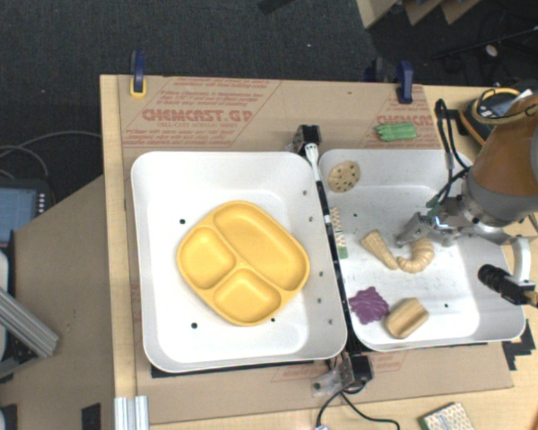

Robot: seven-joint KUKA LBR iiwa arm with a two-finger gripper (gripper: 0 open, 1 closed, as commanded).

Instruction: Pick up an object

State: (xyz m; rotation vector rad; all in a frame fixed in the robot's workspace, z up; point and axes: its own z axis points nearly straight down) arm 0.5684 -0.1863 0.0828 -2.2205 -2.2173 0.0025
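The right bin (403,173) holds a round cracker-like disc (342,176), a tan cone-shaped piece (377,247), a curved tan croissant-like piece (418,257), a purple lump (368,305) and a tan bread-roll piece (405,317). My gripper (416,230) reaches in from the right, low over the bin's middle. Its tip sits just above the curved tan piece and to the right of the cone. Nothing shows held between its fingers.
The left bin (161,204) holds a yellow three-compartment plate (242,262). A green object (396,132) lies on the cardboard behind the right bin. Blue clamps (404,81) grip the bench's far edge. Cables (448,141) run along the arm on the right.
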